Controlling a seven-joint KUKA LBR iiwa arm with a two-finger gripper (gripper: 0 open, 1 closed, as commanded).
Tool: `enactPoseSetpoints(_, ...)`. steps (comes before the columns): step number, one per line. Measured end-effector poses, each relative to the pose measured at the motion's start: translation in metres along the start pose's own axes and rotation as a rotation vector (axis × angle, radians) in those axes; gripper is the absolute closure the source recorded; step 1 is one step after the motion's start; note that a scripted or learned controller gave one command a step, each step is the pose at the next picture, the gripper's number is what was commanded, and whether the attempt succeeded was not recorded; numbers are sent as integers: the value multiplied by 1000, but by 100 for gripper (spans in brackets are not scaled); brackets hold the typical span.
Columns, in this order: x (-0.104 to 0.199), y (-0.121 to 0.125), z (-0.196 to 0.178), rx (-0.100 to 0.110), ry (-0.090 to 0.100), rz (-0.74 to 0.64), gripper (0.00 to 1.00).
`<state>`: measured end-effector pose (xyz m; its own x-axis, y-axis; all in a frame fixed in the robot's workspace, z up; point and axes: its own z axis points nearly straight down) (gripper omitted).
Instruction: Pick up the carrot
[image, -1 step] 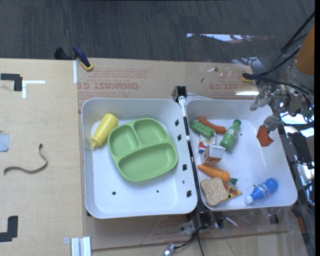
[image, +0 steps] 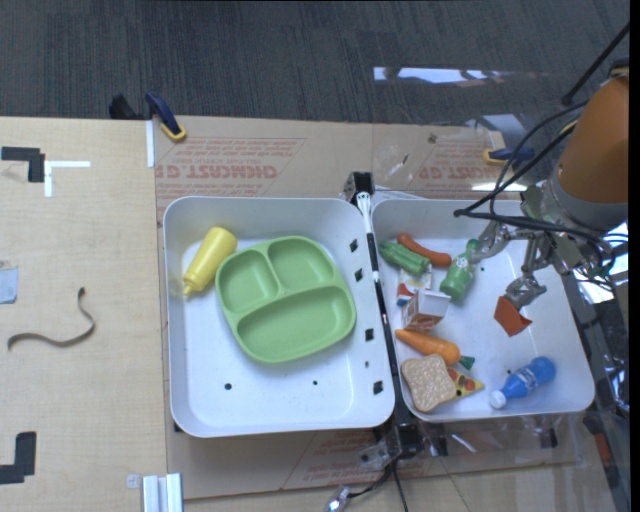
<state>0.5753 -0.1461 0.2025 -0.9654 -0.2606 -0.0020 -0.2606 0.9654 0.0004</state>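
- The carrot (image: 428, 343) is lying in the right bin (image: 575, 395), near that bin's left wall and a little toward its near edge, its thick end pointing at the left wall.
- A slice of bread (image: 429, 382) is sitting just beside the carrot on the near side, with a pizza slice (image: 463, 381) next to the bread.
- A small carton (image: 424, 306) is resting just beyond the carrot, toward the bin's far edge.
- The gripper (image: 511, 262) is hanging over the far right part of the right bin, well apart from the carrot; its two fingers are standing spread, with nothing between them.
- A red block (image: 512, 317) is lying under and slightly nearer than the gripper, by the bin's right wall.
- A green bottle (image: 458, 279) is lying to the left of the gripper, and a blue bottle (image: 524, 381) is lying at the bin's near right corner.
- A green vegetable (image: 402, 256) and a red-orange sausage-shaped piece (image: 424, 249) are lying at the far left corner of the right bin.
- The left bin (image: 190, 390) is holding a green divided plate (image: 286, 297) in its middle and a yellow bottle (image: 207, 259) by its far left corner.
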Motion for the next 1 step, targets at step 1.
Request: enactPoseSetpoints(1,50,47,104,2,-6,-183,0)
